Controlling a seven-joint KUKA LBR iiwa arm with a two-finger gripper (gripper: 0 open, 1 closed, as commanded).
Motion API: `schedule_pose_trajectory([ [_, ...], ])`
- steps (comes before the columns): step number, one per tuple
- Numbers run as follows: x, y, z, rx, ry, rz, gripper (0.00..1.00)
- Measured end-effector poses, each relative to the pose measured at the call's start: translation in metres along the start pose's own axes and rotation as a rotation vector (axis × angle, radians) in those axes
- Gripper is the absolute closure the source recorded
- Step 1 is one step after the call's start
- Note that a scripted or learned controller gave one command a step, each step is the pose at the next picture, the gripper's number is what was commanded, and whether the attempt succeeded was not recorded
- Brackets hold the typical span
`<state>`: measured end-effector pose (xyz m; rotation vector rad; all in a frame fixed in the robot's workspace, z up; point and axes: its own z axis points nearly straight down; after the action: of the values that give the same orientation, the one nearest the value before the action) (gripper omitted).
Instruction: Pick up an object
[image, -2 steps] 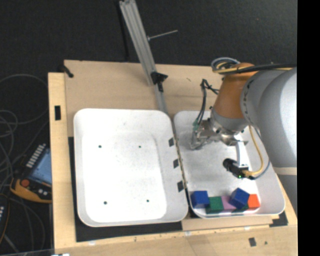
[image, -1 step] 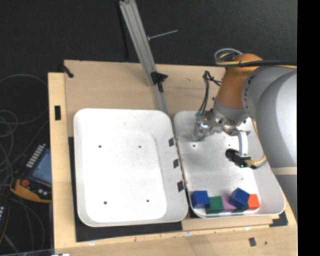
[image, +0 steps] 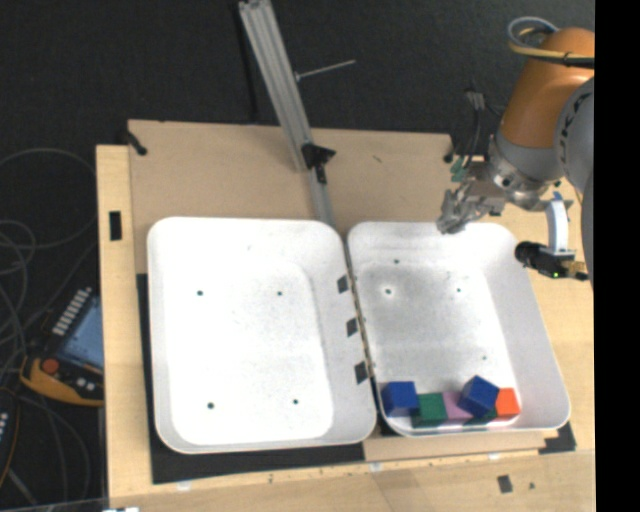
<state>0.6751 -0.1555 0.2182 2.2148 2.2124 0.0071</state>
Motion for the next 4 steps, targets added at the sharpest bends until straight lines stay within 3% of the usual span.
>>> schedule_pose_trajectory([
  [1,0.024,-0.013,0.124,0.012,0.003,-0.004,1.0],
  [2,0.074,-0.066,0.015,0.003,0.005,-0.007,1.0],
  [3,0.136,-0.081,0.014,0.01,0.007,-0.009,1.0],
  [4,0.059,-0.048,0.066,0.012,0.0,0.005,1.0],
])
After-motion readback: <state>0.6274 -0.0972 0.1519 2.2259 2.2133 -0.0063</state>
